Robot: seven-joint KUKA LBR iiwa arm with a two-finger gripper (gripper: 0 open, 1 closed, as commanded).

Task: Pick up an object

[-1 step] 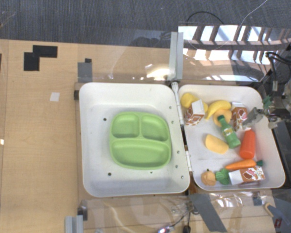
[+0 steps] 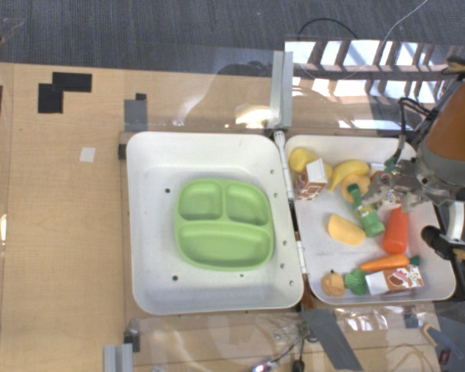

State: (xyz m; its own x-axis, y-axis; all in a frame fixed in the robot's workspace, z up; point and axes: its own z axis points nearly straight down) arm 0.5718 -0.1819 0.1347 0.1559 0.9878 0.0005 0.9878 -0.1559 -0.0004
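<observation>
Camera view: the toy foods lie in the right bin (image 2: 319, 266), a shallow white tray with rounded corners. Nearest the gripper (image 2: 394, 188) are a small green bottle (image 2: 370, 222), tilted, and a smooth orange-red bottle (image 2: 396, 232) standing just right of it. A yellow banana (image 2: 347, 172) curves near the top of the bin, with a rounded yellow lemon (image 2: 299, 160) to its left and a small brown-and-white carton (image 2: 312, 180) just beside both. A glossy yellow mango-shaped piece (image 2: 346, 229) lies in the middle. Along the lower edge sit a tan lump (image 2: 333, 284), a carrot (image 2: 380, 266) with a green top, and a second carton (image 2: 401, 280) lying flat. The gripper hangs over the bin's upper right part, above the bottles; it is a cluttered mass of dark and metal parts, and whether it is open or closed cannot be told. The arm (image 2: 453, 134) is cut off by the right edge. The left bin (image 2: 151, 285) holds a light green divided plate (image 2: 222, 224) with three compartments. Both bins rest on a wooden bench (image 2: 54, 231) with black markings.
</observation>
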